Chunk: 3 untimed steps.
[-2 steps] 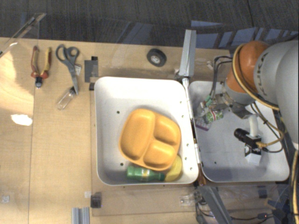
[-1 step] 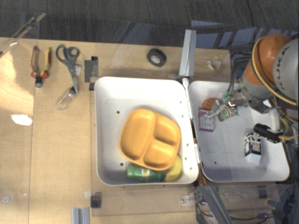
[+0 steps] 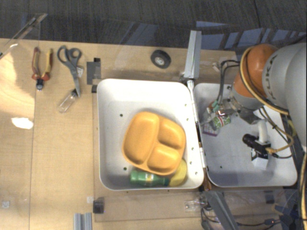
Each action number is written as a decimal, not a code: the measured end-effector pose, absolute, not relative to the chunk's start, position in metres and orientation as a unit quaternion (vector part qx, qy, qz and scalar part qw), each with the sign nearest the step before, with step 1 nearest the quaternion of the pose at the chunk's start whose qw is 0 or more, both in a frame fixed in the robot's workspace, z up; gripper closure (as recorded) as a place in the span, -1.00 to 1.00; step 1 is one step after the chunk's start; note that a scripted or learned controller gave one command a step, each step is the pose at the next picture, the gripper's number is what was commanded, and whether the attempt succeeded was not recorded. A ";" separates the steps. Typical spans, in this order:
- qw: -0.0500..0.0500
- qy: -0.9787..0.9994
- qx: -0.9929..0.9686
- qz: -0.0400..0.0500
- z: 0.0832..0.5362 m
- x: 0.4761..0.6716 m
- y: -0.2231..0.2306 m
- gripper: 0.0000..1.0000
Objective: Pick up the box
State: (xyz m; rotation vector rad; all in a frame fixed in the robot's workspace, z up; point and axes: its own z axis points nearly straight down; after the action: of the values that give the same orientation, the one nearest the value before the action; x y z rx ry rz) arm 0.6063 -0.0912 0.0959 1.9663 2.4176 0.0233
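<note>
Green can (image 3: 145, 178) and a yellow fruit (image 3: 179, 174) lie at the near edge of the left bin (image 3: 110, 128), half under an orange divided plate (image 3: 154, 141). Right bin (image 3: 240, 169): a small box (image 3: 219, 117) (colourful, by the far-left wall) just beside the gripper (image 3: 229, 110); whether its fingers grip it, I cannot tell

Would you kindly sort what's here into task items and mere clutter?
Job: small box in the right bin; gripper over it.
Lying about: yellow tray, green item, scissors, pliers, tape roll.
</note>
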 end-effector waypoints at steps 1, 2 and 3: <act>0.002 0.800 0.600 0.001 0.090 0.671 -0.105 -1.00; 0.009 0.809 0.587 0.005 0.093 0.601 -0.093 -1.00; 0.003 0.857 0.515 -0.001 0.089 0.664 -0.094 -1.00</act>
State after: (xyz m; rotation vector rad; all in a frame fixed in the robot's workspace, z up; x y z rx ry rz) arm 0.6641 -0.0941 0.0892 1.6147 2.6869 -0.0039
